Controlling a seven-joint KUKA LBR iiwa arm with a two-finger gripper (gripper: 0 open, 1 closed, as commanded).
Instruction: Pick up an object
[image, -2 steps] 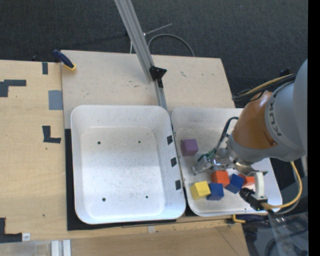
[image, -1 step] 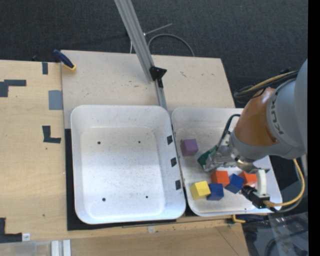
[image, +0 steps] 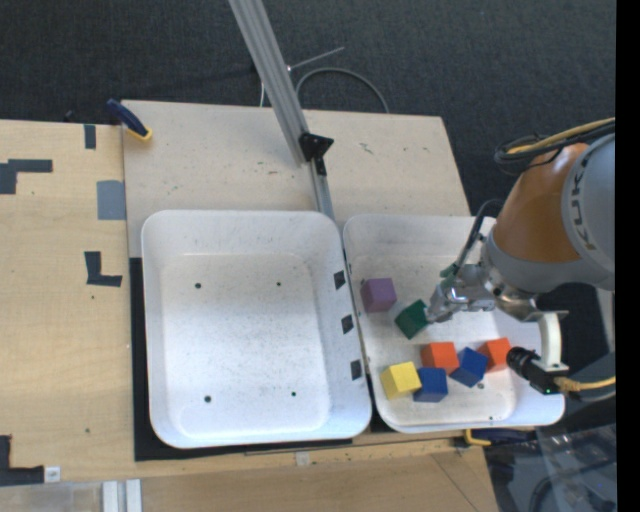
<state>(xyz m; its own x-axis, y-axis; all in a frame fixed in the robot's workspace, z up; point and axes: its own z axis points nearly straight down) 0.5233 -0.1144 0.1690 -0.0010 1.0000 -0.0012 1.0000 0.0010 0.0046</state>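
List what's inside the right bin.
Right bin holds a purple cube, green cube, yellow cube, two orange cubes and two blue cubes. The arm covers its right edge; anything beneath is hidden.

Metal two-finger gripper (image: 436, 308) low in right shallow white bin (image: 420, 235), right of frame, touching small green cube (image: 411, 320); purple cube (image: 378, 293) just upper left; orange, blue, yellow cubes below.

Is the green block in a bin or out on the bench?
In. The green block lies inside the right bin, beside the purple block.
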